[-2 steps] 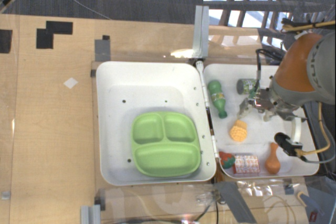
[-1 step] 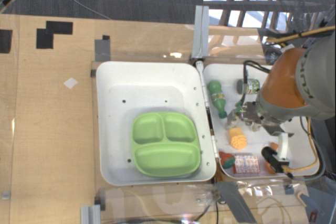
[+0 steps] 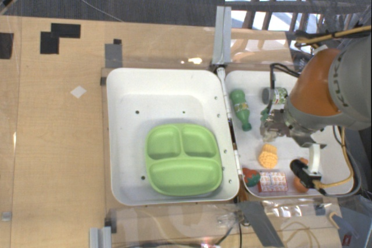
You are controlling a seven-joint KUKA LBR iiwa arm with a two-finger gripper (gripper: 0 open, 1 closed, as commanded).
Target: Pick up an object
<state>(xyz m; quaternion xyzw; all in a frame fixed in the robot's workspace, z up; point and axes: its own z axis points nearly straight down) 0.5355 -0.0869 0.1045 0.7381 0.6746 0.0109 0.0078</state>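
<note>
Gripper [image 3: 268, 128] between bottle [image 3: 240, 108] and (probably) corn [image 3: 268, 155].

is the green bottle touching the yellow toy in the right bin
Apart. The camera view shows bare white bin floor between the green bottle and the yellow toy.

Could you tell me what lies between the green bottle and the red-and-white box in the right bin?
In the camera view, a yellow corn cob lies between the green bottle and the red-and-white box.
</note>
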